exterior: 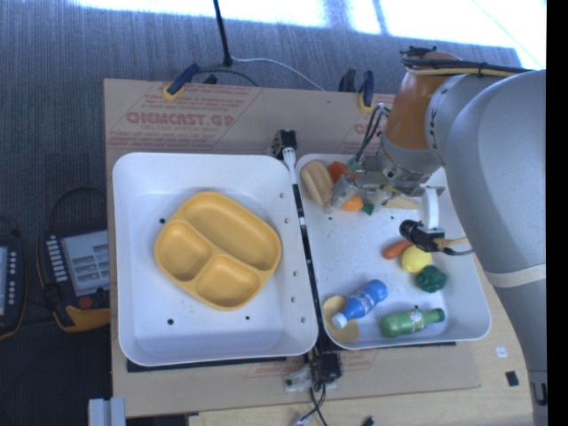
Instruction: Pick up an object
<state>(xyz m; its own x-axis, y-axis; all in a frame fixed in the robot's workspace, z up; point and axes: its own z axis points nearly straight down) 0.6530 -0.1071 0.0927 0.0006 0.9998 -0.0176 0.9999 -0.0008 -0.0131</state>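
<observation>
Reaching in from the right, the grey arm (484, 140) sets its gripper (362, 189) low over the far end of the right bin (377, 238). Whether it is open or closed cannot be told from here. An orange piece (353, 205) lies right beneath it, with a tan bread roll (316, 182) just beside. Nearer lie a lemon (414, 258), a green lump (431, 279), a blue bottle (361, 303) and a green bottle (411, 321). The left bin (142, 185) holds a yellow divided plate (217, 249).

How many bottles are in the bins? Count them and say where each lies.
2. A blue bottle and a green bottle lie near the right bin's front edge. The arm may hide others.
</observation>
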